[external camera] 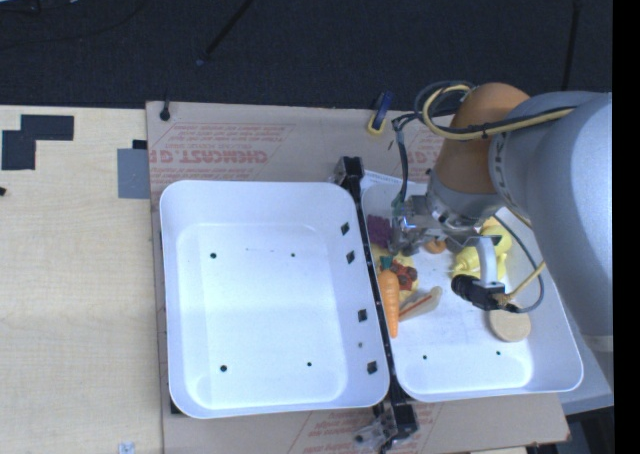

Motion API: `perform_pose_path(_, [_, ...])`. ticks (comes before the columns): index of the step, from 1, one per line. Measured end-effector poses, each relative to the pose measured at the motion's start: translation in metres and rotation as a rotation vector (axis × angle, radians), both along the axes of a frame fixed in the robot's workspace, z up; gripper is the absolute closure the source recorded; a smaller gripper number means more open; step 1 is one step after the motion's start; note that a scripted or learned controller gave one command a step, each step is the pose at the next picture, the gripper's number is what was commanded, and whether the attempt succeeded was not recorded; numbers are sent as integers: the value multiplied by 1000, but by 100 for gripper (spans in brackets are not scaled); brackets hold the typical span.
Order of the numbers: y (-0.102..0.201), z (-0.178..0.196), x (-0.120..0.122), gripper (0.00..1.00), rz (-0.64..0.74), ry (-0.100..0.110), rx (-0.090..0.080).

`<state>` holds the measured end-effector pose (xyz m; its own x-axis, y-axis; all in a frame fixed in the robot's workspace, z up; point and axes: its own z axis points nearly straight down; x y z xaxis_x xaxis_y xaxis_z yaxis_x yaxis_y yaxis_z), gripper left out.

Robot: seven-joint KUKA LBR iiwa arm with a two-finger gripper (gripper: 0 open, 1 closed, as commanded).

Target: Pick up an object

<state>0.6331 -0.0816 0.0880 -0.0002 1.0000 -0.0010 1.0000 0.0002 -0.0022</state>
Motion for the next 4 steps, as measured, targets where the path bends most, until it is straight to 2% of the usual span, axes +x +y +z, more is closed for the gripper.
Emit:
perform_pose_path(1, [0,9,0,100,1,2,1])
perform_pose_path(2, [-8,3,2,100,1,-5,2])
perform_pose_path(3, [2,3,-95,100,-1,-8,1])
perform_pose_path(4, [32,101,-70,100,1,-1,1])
